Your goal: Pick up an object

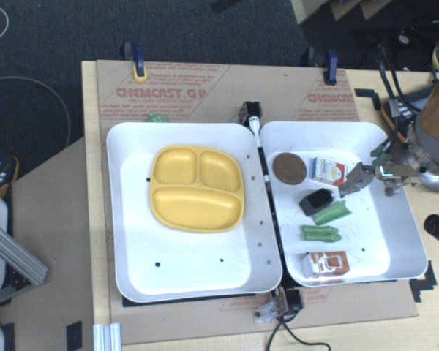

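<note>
The right bin (402,258) holds several small objects: a brown round disc (289,168), a white packet with blue and red print (328,170), a black block (316,200), two green pieces (331,212) (321,232), and an orange and white box (327,263). My gripper (372,183) hangs over the right half of this bin, just right of the white packet and above the upper green piece. It is open, its fingers spread apart with nothing between them. One fingertip (353,181) points toward the packet.
In the left bin (132,247) lies a yellow divided plate (197,189). A black clip (250,112) sits where the bins meet at the back. Blue clamps (137,55) (331,68) pin the cardboard base. Cables hang at the back right.
</note>
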You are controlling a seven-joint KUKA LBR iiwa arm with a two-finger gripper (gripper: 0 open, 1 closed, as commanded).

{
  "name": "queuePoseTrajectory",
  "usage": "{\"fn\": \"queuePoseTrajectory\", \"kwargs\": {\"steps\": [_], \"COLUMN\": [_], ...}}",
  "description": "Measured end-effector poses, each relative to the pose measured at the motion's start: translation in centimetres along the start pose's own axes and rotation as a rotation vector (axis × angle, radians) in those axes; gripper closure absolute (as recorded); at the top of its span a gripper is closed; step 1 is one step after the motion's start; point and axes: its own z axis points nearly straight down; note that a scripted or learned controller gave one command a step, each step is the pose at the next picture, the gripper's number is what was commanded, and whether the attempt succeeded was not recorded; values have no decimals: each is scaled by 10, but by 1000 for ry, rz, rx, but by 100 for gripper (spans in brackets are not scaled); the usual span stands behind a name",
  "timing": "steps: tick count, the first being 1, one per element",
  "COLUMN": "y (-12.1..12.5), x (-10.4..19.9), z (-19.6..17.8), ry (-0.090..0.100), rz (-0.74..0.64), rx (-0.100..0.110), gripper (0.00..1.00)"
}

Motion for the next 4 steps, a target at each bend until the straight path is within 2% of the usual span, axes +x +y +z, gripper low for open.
{"fn": "queuePoseTrajectory", "kwargs": {"steps": [1, 2, 3, 4], "y": [1, -12, -11, -12], "x": [0, 46, 90, 147], "z": [-11, -39, -40, -72], "ry": [-1, 0, 0, 1], "rz": [-1, -6, -6, -7], "rx": [-3, -5, -3, -4], "gripper": [100, 100, 100, 100]}}
